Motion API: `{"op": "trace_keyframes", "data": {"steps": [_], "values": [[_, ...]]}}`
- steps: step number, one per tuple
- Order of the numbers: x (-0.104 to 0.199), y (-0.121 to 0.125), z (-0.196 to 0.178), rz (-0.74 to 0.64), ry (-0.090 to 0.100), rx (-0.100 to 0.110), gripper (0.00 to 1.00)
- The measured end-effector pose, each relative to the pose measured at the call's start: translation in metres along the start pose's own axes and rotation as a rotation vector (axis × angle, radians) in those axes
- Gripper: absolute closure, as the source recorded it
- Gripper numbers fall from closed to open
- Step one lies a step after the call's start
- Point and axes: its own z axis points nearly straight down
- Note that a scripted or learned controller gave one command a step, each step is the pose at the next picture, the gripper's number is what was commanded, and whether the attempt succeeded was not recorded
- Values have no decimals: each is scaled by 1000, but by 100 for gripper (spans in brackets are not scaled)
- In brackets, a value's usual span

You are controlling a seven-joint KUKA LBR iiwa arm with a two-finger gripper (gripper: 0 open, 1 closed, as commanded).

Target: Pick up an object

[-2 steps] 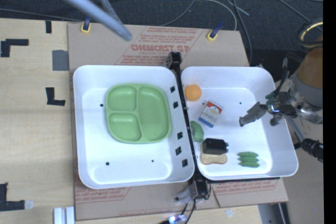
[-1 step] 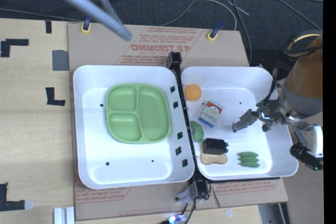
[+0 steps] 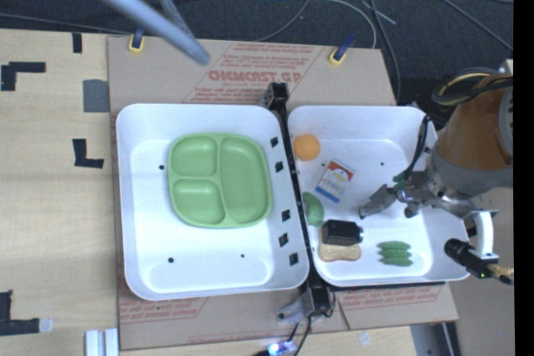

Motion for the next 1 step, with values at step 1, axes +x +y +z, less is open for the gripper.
{"op": "trace_keyframes", "data": {"steps": [1], "values": [[1, 0, 53, 1, 0, -2, 0]]}}
